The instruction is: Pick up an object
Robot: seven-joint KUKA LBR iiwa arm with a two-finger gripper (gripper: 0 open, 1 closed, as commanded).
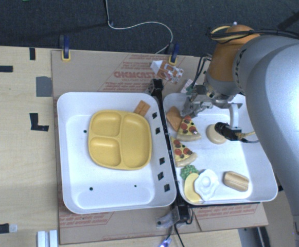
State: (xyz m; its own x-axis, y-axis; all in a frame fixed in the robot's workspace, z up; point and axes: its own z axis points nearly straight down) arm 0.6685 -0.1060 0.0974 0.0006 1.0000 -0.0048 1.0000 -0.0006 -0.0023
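White right bin (262,187) carries the toy food, and most of it crowds the 9 o'clock wall, so side clearance there is poor. Jaws hang at 11 o'clock of this bin, close to a pizza slice (189,129) and a brown wedge (173,118). Whether they are open or closed cannot be told, and nothing shows between them.

Judgement: approach step, slice or wedge the likely target, nothing lifted yet.

Second pizza slice (181,152) lies at 9 o'clock, with broccoli (189,170) and fried egg (207,183) at 7. Bread roll (235,180) at 5 stands apart and looks easier to take.

Left bin (67,138) holds a yellow divided plate (120,139) at centre and a small brown block (142,108) at 1 o'clock.

Risk: the flat slice offers only thin edges.
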